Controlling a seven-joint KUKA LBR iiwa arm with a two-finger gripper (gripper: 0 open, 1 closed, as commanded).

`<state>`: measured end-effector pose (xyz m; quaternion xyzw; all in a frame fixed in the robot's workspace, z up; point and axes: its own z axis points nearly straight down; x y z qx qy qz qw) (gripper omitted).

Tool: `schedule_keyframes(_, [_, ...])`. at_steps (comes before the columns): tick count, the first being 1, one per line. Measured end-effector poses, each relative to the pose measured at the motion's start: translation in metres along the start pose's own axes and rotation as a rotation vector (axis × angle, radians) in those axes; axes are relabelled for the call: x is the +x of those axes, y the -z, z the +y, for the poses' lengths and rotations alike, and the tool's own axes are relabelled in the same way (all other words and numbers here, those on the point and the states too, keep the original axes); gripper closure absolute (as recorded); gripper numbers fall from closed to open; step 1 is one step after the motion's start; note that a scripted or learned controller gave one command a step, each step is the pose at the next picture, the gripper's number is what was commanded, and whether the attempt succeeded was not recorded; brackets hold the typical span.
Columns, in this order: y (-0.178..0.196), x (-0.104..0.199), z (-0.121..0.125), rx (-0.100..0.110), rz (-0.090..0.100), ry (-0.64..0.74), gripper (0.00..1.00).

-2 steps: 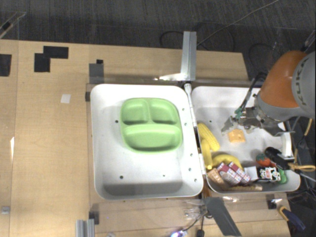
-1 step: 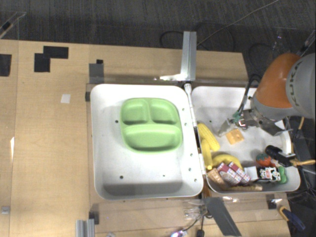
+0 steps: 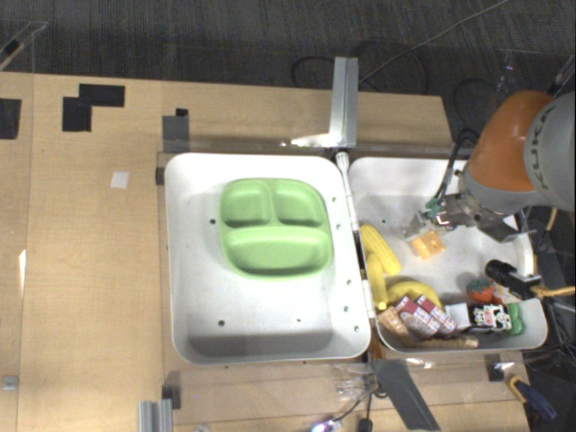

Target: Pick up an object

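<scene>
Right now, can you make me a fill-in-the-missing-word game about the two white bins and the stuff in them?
1. The green tray with three compartments lies in the ____ bin.
2. The yellow corn cob lies in the right bin, against its ____ wall.
3. The gripper hovers over the ____ bin, close to a small orange-yellow block.
4. The band on the arm above the wrist is coloured ____.

Missing words: left; left; right; orange

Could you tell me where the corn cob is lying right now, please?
The corn cob lies in the right bin, along its left wall, just above the banana.
</scene>
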<state>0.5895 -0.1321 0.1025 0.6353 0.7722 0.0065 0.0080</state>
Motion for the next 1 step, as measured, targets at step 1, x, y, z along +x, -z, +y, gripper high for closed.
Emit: schedule_keyframes(1, [0.1303,0.0755,-0.0105,0.013,0.003,0.033,1.00])
